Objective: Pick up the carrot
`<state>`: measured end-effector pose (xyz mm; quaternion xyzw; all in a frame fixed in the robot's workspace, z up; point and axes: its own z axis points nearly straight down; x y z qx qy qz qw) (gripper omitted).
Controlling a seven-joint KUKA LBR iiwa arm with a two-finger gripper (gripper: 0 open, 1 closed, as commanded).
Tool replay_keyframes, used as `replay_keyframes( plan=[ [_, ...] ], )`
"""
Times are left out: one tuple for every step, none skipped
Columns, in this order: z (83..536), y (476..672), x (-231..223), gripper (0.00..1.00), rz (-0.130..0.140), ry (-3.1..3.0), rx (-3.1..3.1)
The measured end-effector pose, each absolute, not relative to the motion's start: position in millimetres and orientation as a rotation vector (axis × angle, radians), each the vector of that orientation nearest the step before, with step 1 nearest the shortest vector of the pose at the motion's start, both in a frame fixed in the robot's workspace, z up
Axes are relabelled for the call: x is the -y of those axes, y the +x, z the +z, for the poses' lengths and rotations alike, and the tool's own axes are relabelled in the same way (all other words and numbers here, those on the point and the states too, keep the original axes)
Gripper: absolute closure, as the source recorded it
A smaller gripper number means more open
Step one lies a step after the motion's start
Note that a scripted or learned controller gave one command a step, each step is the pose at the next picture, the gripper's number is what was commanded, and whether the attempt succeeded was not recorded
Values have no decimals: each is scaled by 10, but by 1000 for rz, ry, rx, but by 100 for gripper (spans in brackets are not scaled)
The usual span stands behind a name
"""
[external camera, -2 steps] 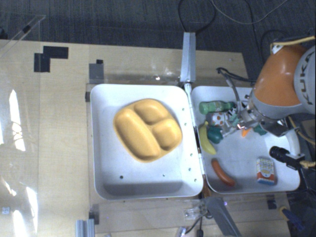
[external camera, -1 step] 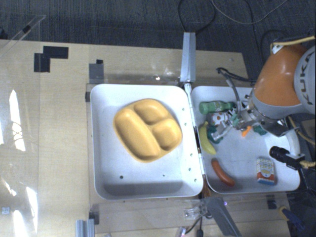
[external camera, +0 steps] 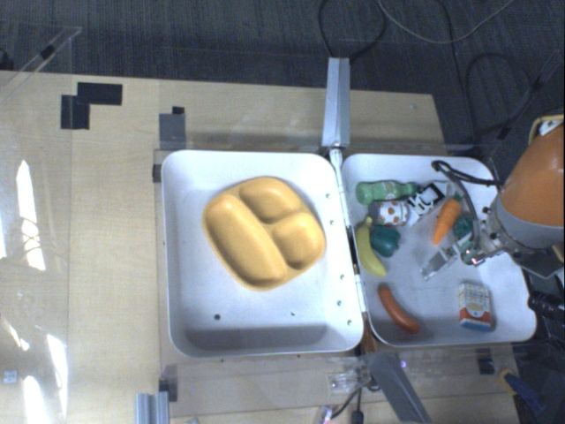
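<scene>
The carrot point(external camera: 446, 222) — small, orange, tapered — lies slanted in the right bin point(external camera: 508, 325), beside the gripper point(external camera: 441, 261), whose 2 fingers stand apart.

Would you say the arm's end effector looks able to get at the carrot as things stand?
Probably yes. The carrot lies exposed in the right bin, nothing on top of it, and the end effector sits just below it. A black-and-white item close beside the carrot's upper end could crowd a grasp there.
</scene>
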<state>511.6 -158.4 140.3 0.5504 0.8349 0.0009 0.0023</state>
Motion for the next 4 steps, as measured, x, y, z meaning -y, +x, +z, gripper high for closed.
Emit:
replay_keyframes(
  plan=[
    [928, 5942, 1576, 0, 16, 1424, -2783],
    [1048, 5969, 1578, 100, 17, 1420, -2774],
    [1991, 5385, 1879, 100, 4, 2137, -2294],
    [891, 5314, 1593, 100, 8, 1826, -2545]
  ],
)
